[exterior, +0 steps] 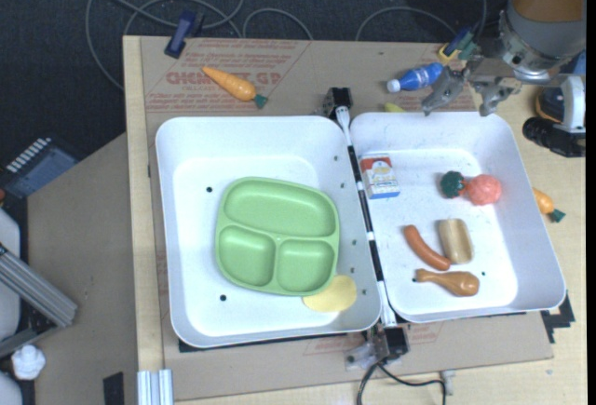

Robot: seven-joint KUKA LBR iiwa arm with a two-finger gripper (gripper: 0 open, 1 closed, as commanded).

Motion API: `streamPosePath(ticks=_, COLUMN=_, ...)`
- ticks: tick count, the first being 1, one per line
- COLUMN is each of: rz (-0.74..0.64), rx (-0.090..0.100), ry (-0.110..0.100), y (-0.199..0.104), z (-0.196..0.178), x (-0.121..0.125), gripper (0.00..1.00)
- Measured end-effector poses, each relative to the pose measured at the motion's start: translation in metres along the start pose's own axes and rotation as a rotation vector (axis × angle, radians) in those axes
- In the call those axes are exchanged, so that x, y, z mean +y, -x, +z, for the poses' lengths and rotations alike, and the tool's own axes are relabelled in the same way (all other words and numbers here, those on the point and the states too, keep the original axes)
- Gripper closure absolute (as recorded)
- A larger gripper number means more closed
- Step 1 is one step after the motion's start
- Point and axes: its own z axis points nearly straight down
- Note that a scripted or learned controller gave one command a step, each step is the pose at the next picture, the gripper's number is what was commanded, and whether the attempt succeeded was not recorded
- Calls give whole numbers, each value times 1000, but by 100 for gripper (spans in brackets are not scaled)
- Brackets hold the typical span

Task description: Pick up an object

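Though compartmented, smooth green plastic tray [276, 235]

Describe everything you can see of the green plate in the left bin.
The green plate is pale green, smooth and looks like plastic, a rounded rectangle with a raised rim. Ridges split it into three sections: one long section across the far side and two smaller ones on the near side. All three hold nothing. It lies flat, right way up, turned slightly askew on the floor of the left bin. A pale yellow disc sits against its near right corner, looking partly tucked beneath the rim.
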Motion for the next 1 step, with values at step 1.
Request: streamPosePath(ticks=1, rz=1, rx=0, ry=-2, y=-15, z=111, x=-47, gripper=0)
